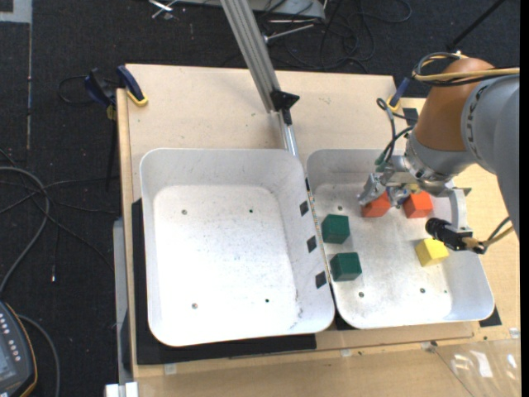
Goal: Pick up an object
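The right bin (397, 308) holds two green cubes (335, 228) (345, 265), two orange blocks (376, 208) (417, 204) and a yellow block (431, 251). My gripper (390, 188) hangs over the far part of this bin, right above the two orange blocks, and covers their upper edges. The left orange block sits just below the gripper's left side, the right one just below its right side. Both green cubes lie to the gripper's left and nearer the camera. The yellow block lies to its lower right.
The left bin (219, 246) sits beside the right one, sharing a raised middle wall (310, 230). A slanted metal bar (256, 48) reaches down to the far edge between the bins. A black cable clip (450, 236) hangs near the yellow block.
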`<state>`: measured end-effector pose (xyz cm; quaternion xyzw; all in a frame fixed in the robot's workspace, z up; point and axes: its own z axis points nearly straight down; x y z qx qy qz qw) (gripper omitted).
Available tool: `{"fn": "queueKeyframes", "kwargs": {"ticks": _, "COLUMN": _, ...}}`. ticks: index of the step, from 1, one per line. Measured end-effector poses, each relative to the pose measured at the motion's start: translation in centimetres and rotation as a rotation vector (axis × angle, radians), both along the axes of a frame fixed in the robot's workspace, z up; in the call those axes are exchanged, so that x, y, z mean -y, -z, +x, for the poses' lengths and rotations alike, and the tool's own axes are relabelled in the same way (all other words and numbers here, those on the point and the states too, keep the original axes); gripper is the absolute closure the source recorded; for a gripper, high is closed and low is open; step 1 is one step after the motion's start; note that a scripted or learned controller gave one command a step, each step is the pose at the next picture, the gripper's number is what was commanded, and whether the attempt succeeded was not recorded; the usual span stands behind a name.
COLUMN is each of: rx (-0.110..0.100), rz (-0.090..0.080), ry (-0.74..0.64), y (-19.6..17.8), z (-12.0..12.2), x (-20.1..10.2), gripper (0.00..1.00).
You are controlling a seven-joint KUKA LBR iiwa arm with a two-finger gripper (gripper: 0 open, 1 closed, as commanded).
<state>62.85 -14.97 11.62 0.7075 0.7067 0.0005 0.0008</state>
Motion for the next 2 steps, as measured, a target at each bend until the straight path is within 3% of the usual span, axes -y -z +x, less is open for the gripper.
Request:
{"fn": "queueKeyframes", "kwargs": {"ticks": 1, "rx": 0.007, "rz": 0.000, "ry": -0.008, "y": -14.2, "z": -0.6, "x": -6.0, "gripper": 1.00}}
{"fn": "queueKeyframes", "kwargs": {"ticks": 2, "rx": 0.000, "rz": 0.003, "ry": -0.011, "y": -13.4, "z": 1.9, "x": -14.1, "gripper": 1.00}}
